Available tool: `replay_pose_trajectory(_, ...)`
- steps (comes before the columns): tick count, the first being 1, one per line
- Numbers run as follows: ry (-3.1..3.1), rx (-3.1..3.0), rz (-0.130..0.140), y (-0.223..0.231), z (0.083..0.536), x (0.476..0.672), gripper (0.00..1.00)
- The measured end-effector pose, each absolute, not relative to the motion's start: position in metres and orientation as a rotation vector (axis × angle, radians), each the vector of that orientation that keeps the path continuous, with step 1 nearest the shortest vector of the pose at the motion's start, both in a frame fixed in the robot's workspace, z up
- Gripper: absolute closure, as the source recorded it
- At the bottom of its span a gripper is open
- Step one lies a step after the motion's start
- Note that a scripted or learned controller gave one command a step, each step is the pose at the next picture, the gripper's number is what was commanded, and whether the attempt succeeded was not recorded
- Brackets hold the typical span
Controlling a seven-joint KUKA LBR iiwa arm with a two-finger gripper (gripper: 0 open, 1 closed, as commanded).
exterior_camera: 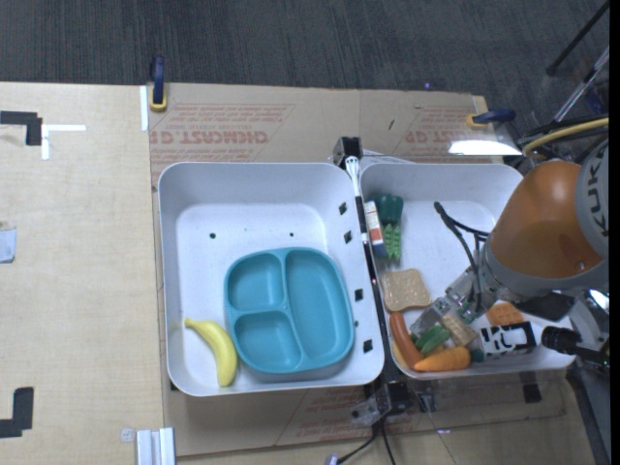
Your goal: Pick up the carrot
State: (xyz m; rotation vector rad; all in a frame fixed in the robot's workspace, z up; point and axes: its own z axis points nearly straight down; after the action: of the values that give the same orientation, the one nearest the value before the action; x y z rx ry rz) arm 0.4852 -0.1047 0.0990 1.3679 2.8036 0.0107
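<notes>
I reached in from the right over the right bin (426, 177), its twin the left bin (242, 187) beside it holding a teal divided plate (289, 308) and, smaller, a yellow banana (219, 349) at its front-left corner. My gripper (448, 320) hung low over the right bin's front part, and I could not tell how it was set. Just beneath and in front of it lay the carrot (442, 359), against the front wall, its long axis running roughly left to right along that wall, the narrower tip seeming to point left. A slice of bread (404, 289) lay behind it.
</notes>
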Motion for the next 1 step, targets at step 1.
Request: replay_pose_trajectory(1, 2.799, 1.373, 0.017, -0.1036, 0.1080, 0.4874, 1.00)
